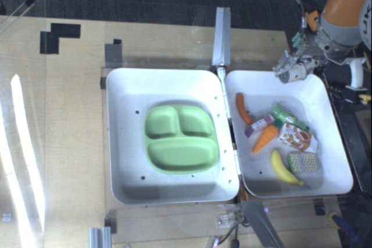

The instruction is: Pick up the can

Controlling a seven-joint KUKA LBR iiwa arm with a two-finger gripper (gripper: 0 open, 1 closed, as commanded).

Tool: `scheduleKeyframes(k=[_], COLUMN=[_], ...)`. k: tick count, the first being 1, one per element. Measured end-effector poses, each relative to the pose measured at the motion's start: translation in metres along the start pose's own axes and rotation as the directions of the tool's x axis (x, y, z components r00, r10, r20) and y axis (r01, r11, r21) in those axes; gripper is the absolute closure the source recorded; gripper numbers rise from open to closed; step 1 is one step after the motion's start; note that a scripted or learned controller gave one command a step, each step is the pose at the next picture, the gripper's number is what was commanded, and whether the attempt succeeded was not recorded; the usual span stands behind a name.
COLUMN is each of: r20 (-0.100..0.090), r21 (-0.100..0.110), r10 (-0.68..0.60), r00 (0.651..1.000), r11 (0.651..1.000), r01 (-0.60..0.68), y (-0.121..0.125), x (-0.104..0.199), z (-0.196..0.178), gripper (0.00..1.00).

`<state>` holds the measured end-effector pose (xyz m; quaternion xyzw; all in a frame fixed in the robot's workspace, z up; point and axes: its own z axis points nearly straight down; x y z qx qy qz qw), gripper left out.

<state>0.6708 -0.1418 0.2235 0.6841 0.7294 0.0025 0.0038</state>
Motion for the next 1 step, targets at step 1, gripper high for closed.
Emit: scheduleKeyframes(k=[1], r20=[0.000], r21=[0.000], r10=[0.050], r00=[0.999], r11=[0.999], r01=[-0.050], y=[0.0019], x=[0.0274], z=[-0.0826], gripper=[1.00])
